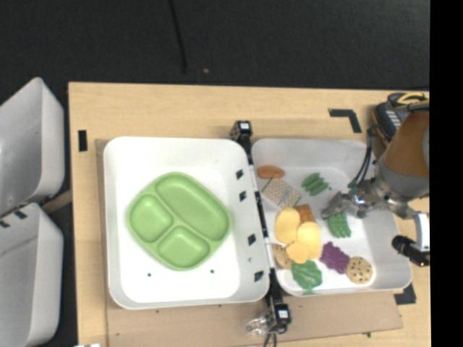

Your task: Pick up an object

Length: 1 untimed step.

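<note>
Grey arm (405, 157) angled low over right bin (383, 273), gripper (346, 207) state unclear.

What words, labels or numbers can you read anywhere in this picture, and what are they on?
None can be read.
The green divided plate, the white bins and the toy foods, such as the cookie, show no lettering.
Yellow-and-black marking at the arm's base: too blurred to read.

Jaws seen low over right bin (376, 157), state unclear. Green toy (338, 225) lying just below jaws. Second green piece (315, 184) left of jaws, above. Yellow pieces (298, 233), purple grapes (334, 256), cookie (359, 270) further off. Green divided plate (179, 220) placed in left bin (123, 165).
</note>
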### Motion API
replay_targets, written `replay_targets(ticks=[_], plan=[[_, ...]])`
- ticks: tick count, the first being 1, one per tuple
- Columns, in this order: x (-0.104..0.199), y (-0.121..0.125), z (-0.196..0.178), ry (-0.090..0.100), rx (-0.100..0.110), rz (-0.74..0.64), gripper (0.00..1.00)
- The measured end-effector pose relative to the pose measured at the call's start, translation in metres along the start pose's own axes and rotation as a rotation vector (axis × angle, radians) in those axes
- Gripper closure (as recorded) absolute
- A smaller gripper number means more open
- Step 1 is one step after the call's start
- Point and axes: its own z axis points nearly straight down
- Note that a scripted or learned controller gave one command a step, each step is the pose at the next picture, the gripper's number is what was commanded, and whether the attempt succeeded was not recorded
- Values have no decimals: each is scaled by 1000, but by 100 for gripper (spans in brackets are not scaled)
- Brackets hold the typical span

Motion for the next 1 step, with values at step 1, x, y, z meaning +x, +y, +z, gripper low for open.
replay_targets(ticks=[1], plan=[[-1,-40,-1,1,6,5,0]])
